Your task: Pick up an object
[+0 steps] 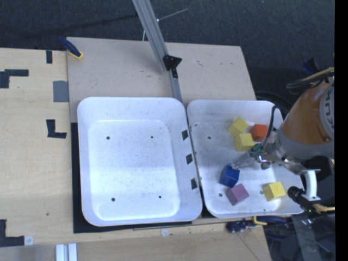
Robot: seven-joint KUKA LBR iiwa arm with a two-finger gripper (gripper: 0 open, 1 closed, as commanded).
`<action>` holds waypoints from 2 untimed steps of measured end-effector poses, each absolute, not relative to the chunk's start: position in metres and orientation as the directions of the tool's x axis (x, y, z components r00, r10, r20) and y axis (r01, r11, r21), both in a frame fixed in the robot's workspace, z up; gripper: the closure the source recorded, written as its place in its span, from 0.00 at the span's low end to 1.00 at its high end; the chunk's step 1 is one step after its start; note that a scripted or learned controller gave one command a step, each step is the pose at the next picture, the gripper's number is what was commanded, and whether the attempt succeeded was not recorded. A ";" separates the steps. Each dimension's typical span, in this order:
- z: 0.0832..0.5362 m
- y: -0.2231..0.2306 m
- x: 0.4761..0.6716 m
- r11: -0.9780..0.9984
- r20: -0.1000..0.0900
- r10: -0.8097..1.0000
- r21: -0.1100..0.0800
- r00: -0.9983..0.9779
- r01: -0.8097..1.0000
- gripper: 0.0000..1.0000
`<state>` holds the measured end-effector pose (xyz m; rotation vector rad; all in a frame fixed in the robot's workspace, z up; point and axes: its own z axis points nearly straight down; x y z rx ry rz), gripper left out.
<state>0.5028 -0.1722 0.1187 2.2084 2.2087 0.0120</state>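
The right bin (212, 200) holds several small blocks. Two yellow blocks (238, 126) (244, 141) and an orange block (259, 131) sit at its far side. A blue block (229, 175) and a purple block (237, 194) lie near the front, with a third yellow block (274, 190) to their right. My gripper (250, 158) reaches in from the right and sits low in the bin, just below the nearer yellow block and up and right of the blue one. Nothing shows in its grasp.
The left bin (87, 145) stands beside the right one. A grey metal pole (155, 34) slants down to the gap between the bins. The arm's orange band (307, 121) hangs over the right bin's right edge. Black cables lie beyond it.
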 end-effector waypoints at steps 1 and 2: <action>0.091 -0.172 0.503 0.002 -0.001 1.000 -0.001 -0.002 1.000 0.00; 0.101 -0.171 0.502 0.002 0.001 1.000 -0.003 -0.002 1.000 1.00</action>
